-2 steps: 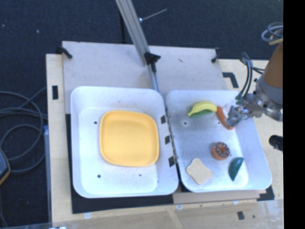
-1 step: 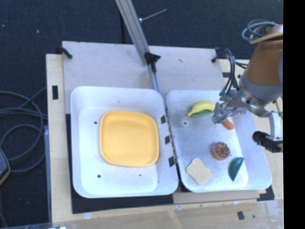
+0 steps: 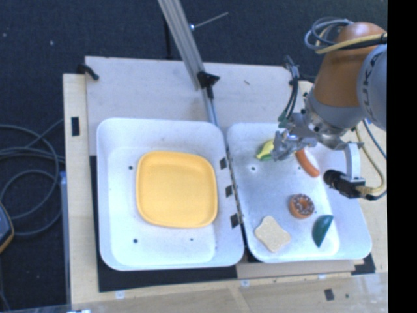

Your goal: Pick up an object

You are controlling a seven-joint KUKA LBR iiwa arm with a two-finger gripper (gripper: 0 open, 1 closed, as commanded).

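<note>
1. Camera view, layout: on the table (image 3: 78, 175) you see two white bins; the left bin (image 3: 117, 142) carries a yellow plate (image 3: 176, 189), and the right bin (image 3: 345, 237) carries the small objects.
2. Camera view, hand: the hand (image 3: 284, 146) hangs low over the right bin's far end. Whether it is released or clenched cannot be told, and nothing is visibly grasped.
3. Camera view, target: a yellow-green piece (image 3: 265, 150) lies touching or just beside the hand on its left; an orange sausage-like piece (image 3: 307, 162) lies just beside it on the right.
4. Advice: you would do well to centre over one piece before closing, since the two lie close together.
5. Well apart, nearer the camera, lie a doughnut (image 3: 301, 205), a bread slice (image 3: 272, 233) and a dark green piece (image 3: 322, 229).
</note>
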